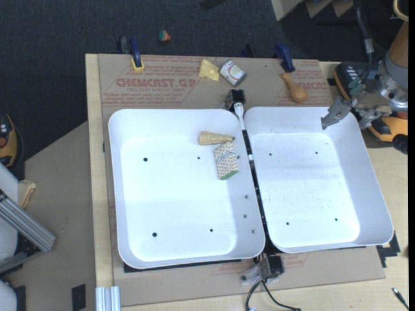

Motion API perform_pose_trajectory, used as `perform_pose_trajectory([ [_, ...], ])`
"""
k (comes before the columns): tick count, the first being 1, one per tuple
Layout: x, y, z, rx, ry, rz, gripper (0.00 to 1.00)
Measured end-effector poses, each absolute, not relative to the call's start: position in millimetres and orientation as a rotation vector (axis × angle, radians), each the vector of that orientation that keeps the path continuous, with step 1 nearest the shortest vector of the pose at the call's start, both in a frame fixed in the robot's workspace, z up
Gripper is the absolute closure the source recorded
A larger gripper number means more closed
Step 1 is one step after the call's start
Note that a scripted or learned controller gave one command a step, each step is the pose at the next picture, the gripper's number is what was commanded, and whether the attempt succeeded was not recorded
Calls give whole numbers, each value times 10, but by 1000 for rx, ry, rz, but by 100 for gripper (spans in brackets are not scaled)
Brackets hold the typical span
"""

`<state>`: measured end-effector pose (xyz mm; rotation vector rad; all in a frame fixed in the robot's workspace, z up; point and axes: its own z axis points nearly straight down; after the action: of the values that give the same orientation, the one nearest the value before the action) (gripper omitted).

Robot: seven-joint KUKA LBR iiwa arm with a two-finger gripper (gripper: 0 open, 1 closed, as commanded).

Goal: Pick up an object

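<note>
Two shallow white bins are seen side by side on a brown board (pixel 194 83) printed with red lettering. In the left bin (pixel 130 193), near its far right corner, a tan cone-shaped object (pixel 214 138) lies on its side, pointing toward the divide between the bins. Just beside it, toward the near edge, a small packet with a red-and-green pattern (pixel 225 160) is laid flat; whether the two touch cannot be told. On the board beyond the far edges of the bins, a yellow wedge (pixel 209 70) and a small white box (pixel 233 72) are set close together, and a brown wooden piece (pixel 295 89) lies further toward the right. A small black item (pixel 237 98) sits at the far end of the gap between the bins. Blue clamps (pixel 135 49) are fixed along the board's far edge. The gripper (pixel 336 115) is held over the far right corner of the right bin (pixel 311 206), with nothing seen in it; whether it is spread or pressed together cannot be told.
</note>
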<state>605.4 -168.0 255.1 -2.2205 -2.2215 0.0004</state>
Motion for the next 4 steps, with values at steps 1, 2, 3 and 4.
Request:
perform_pose_trajectory([
  [1,6061,-1679,2662,-2222,-2225,-2,100],
  [2,5246,-2290,2789,-2231,-2210,6,100],
  [3,4783,-2252,5017,-2237,-2237,-13,100],
  [4,5241,-1747,3414,-2205,-2218,9,100],
])
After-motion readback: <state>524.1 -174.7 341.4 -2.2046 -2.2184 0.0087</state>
